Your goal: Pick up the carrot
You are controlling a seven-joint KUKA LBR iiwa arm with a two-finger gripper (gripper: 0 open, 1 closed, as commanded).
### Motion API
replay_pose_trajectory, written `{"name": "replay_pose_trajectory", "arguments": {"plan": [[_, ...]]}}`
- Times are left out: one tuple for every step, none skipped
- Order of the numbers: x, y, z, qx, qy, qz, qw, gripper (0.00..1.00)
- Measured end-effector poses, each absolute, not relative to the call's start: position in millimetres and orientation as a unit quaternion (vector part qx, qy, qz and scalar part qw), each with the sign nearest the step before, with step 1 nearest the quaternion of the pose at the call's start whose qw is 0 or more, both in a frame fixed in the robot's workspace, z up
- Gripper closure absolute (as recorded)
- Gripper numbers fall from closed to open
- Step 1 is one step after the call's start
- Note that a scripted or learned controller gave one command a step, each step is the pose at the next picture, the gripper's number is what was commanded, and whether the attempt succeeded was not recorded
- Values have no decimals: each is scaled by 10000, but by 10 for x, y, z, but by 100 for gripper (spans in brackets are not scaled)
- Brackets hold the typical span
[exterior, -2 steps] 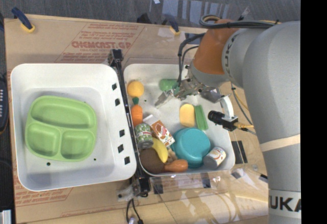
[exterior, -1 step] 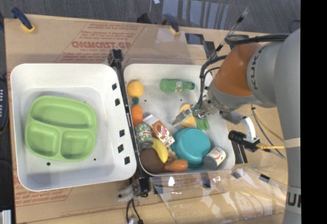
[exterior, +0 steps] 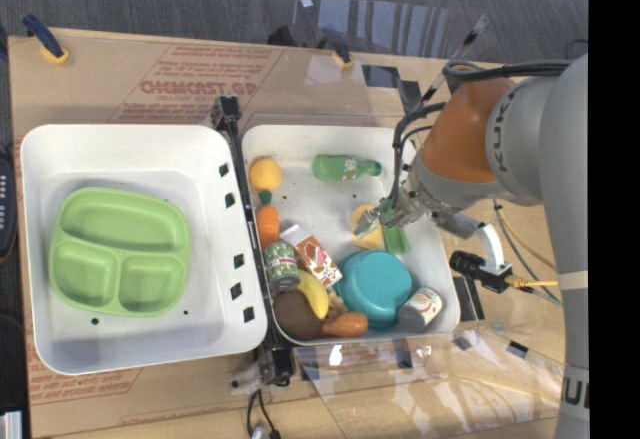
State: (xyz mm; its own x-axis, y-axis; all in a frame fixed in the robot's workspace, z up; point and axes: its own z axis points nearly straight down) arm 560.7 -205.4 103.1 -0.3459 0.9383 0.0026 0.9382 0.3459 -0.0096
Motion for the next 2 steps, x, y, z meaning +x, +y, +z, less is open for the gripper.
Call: {"name": "replay_pose_trajectory", "arguments": {"plan": [[6022, -1292, 1739, -5827, -8127, 0, -5, 100], [5995, -1328, 1708, -5852, -8109, 30, 20, 0]]}}
